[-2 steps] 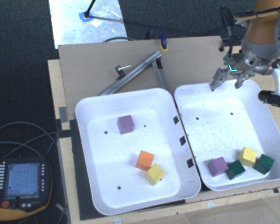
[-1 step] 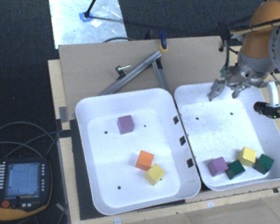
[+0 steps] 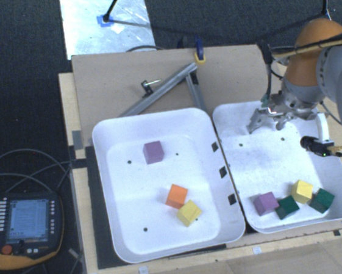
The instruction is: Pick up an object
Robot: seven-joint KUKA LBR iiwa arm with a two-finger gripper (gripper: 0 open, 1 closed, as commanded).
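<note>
Currently the gripper (image 3: 267,118) hangs over the far edge of the right bin (image 3: 247,155), its two fingers spread apart with nothing between them. Every block there lies at the opposite, near edge, well apart from it: a purple block (image 3: 265,202), a dark green block (image 3: 286,207), a yellow block (image 3: 302,191) and a second green block (image 3: 322,198) by the near right corner.

Those four sit tightly clustered, some touching, so a descent among them could, in my judgement, land a finger on top of a block or shove a neighbour aside rather than straddle one. The sloping bin wall just beside the cluster could also block a finger.

The left bin (image 3: 110,171) offers easier targets: a lone purple cube (image 3: 153,152) toward the far edge, plus an orange cube (image 3: 176,195) touching a yellow cube (image 3: 189,212) nearer the middle.

Count: seven blocks in all, two purple, two yellow, two green, one orange; two bins.
</note>
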